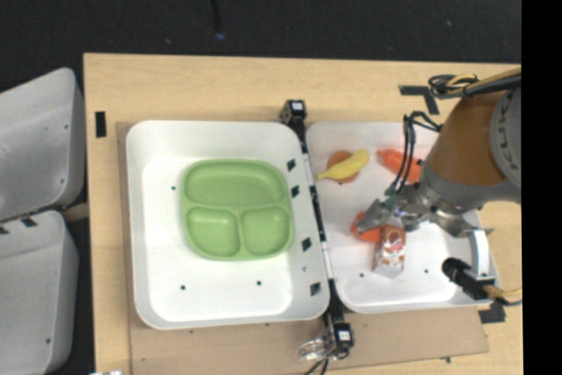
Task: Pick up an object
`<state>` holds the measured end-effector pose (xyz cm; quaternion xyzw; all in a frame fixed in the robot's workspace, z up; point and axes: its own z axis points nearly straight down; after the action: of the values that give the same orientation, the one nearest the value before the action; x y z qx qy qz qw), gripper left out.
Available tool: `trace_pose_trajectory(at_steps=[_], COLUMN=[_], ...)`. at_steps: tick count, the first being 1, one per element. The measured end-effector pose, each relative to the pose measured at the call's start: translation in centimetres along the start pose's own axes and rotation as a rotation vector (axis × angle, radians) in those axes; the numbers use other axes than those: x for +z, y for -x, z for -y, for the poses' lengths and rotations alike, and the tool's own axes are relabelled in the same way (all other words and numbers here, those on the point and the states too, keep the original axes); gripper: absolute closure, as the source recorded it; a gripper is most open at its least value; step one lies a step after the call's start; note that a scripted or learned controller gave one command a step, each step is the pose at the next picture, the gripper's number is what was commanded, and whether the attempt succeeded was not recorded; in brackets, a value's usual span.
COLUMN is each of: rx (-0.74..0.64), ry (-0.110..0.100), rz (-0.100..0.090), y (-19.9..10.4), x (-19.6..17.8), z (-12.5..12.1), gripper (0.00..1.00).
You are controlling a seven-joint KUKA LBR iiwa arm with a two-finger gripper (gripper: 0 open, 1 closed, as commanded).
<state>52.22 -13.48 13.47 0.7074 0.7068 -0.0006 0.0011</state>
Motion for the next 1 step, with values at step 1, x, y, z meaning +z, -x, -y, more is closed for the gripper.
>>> trace_pose_trajectory(at_steps=[1], rx=[0.001], ry=[0.004], rz=[0.000], y=[0.20], x=[3.32], z=[-0.18], gripper=[0.00])
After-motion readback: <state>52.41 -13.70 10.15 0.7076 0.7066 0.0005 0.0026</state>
